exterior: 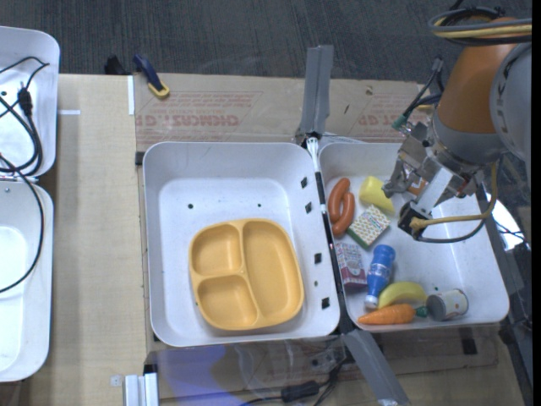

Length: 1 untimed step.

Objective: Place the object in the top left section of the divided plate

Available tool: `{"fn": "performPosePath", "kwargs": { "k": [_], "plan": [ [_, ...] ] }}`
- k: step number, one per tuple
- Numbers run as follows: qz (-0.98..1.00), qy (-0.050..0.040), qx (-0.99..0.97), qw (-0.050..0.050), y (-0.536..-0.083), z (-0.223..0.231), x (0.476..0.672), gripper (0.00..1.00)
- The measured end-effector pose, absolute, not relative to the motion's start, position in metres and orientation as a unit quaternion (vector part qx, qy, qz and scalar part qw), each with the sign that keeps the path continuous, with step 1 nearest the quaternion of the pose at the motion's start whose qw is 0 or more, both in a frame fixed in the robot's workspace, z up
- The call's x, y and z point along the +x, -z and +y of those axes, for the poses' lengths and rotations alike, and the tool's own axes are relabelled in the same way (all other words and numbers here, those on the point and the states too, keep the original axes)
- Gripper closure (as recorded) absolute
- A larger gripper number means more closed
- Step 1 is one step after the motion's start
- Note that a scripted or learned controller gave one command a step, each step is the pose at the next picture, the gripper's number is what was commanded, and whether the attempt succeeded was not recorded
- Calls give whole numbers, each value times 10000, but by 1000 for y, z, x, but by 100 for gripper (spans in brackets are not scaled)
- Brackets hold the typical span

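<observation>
A yellow divided plate [245, 273] lies in the left bin [169, 184], its two small sections on the left and one large section on the right. All three sections hold nothing. My gripper [406, 194] hangs over the right bin [473, 265], just right of a yellow lemon-like toy [375, 192]. Below it lie an orange-red sausage [340, 205], a green-and-white patterned block [369, 226], a pink packet [348, 264], a blue bottle [380, 265], a banana [402, 293], a carrot [387, 315] and a small grey can [447, 304].
A grey divider post [315, 96] rises between the bins at the back. A blue-and-yellow clamp [150, 77] lies on the cardboard behind the left bin. White trays with black cables [21, 125] sit at the far left.
</observation>
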<state>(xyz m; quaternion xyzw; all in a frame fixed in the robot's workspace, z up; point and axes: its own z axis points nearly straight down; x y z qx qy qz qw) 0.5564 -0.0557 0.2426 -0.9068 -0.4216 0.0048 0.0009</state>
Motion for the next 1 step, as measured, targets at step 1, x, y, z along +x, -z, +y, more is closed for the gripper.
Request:
{"fn": "performPosePath", "kwargs": {
  "k": [1],
  "plan": [
    [-4611,-46,-8874,4,-260,-47,578,100]
  ]
}}
